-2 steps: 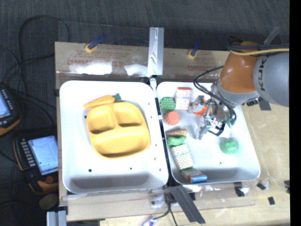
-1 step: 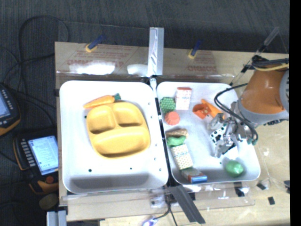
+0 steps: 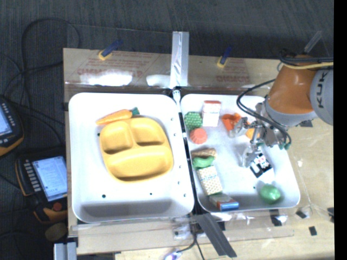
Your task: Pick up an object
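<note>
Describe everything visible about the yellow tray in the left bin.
The yellow tray looks like glossy moulded plastic with rounded corners, split into three shallow compartments: two smaller at the far side, one wide at the near side. It lies flat, slightly rotated, in the middle of the left bin. An orange toy carrot with a green top rests against its far-left edge.
</note>
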Action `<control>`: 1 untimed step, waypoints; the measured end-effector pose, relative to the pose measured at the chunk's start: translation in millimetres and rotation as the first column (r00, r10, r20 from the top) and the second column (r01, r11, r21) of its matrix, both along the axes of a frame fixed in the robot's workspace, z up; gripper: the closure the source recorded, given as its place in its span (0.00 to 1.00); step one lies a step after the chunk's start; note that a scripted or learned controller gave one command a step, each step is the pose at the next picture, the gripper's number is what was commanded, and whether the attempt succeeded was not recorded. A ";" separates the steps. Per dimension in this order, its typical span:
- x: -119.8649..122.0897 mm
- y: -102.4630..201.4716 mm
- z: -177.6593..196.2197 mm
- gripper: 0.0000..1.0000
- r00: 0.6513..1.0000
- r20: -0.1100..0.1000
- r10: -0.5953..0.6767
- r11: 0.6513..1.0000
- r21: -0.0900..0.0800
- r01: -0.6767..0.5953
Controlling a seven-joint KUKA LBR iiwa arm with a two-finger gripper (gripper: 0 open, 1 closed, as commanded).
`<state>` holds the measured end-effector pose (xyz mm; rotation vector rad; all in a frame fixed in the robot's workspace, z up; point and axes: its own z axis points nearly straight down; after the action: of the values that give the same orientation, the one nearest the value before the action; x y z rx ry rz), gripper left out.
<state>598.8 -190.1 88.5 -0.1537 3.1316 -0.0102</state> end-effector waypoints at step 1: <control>-68.5 -33.2 1.1 0.00 0.992 0.007 -0.124 0.992 0.005 0.124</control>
<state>530.3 -223.3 89.6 0.0419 3.1285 -0.0034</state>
